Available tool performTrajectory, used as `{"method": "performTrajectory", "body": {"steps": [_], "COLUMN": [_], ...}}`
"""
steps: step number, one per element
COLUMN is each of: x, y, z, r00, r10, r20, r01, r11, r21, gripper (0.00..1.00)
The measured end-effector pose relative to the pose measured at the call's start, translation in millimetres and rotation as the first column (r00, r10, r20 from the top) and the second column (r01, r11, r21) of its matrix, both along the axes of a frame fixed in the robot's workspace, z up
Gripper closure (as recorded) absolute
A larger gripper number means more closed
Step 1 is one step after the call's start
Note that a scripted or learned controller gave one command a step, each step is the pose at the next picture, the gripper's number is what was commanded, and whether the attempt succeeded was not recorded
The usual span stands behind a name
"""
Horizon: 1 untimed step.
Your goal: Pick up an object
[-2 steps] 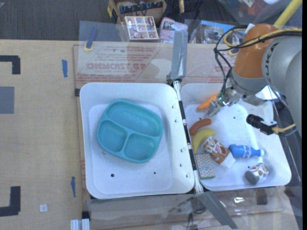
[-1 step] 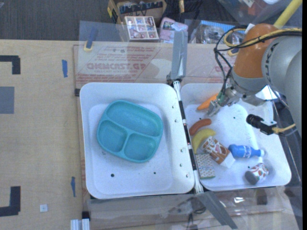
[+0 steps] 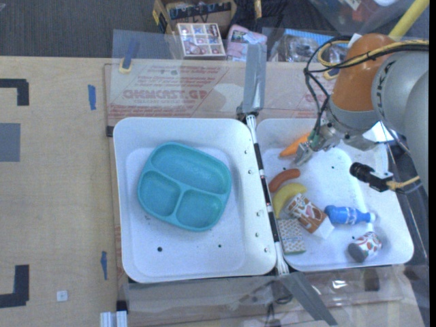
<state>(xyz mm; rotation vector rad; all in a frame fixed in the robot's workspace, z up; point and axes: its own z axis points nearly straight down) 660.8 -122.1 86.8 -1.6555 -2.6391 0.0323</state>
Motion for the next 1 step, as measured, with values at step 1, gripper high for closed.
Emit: {"method": "performTrajectory", "body": {"steps": [1], "x": [0.0], "y": [0.1], "z": [0.0], "r00": [1.0], "r10": [0.0], "r20": [0.0], "r01": [0.0], "r11": [1.0], "r21": [0.0], "gripper": [0.0]}}
